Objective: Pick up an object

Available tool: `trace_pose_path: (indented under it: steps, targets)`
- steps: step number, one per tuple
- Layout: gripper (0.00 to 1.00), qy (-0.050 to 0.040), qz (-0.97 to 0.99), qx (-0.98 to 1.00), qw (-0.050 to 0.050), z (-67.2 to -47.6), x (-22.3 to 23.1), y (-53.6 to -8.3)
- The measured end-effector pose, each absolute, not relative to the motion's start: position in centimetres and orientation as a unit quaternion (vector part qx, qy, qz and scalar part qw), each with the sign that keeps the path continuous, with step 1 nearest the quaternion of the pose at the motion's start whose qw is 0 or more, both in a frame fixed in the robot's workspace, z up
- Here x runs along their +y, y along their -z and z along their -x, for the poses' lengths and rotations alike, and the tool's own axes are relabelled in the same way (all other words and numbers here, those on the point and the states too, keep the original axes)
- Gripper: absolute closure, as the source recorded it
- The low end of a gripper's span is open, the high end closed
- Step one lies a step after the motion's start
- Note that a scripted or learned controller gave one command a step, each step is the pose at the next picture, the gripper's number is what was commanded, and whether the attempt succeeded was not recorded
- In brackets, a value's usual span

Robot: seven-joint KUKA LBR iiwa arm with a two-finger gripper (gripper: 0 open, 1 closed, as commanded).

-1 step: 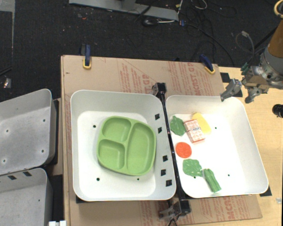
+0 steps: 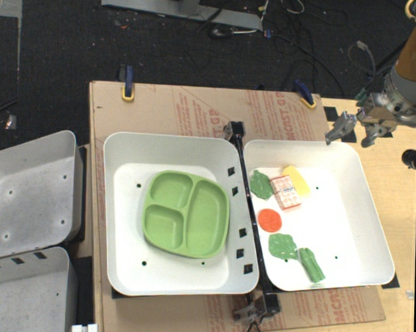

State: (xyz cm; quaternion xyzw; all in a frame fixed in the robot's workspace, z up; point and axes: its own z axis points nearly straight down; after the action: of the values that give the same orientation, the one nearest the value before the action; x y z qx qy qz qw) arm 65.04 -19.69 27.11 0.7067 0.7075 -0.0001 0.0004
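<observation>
**Gripper hovers open above the right bin's far corner, objects untouched**

The grey arm with its orange band (image 2: pixel 410 63) enters from the right, and its 2-finger gripper (image 2: pixel 354 129) sits over the far right corner of the right shallow white bin (image 2: pixel 369 222). The 2 fingers (image 2: pixel 340 128) look spread apart with nothing between them, though they are small and dark against the bench, so the gap is hard to judge exactly.

The candidate objects all lie in the left half of the right bin, well apart from the gripper. A flat dark green leaf-shaped piece (image 2: pixel 260 185) lies nearest the divider. Just beside it, a small pink and white printed box (image 2: pixel 285 192) lies touching a yellow block (image 2: pixel 296 178) at its far side. Nearer the camera is a flat orange-red disc (image 2: pixel 269 219), then a second dark green leaf-shaped piece (image 2: pixel 282 246), with a lighter green stick-shaped piece (image 2: pixel 311 264) just beside it, lying at an angle toward the bin's near edge.

The left shallow white bin (image 2: pixel 126 159) holds 1 light green plastic tray with 3 compartments (image 2: pixel 186 213), lying flat near its middle. Both bins rest on a brown cardboard sheet (image 2: pixel 189 110), held at its far edge by 2 clamps (image 2: pixel 128 82).
</observation>
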Motion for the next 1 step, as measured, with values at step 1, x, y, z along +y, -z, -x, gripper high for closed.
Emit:
trace_pose_path:
  steps: [1]
  targets:
    - [0.00,0.0011,-0.707,0.707,-0.001,-64.62,-19.37,-22.72]
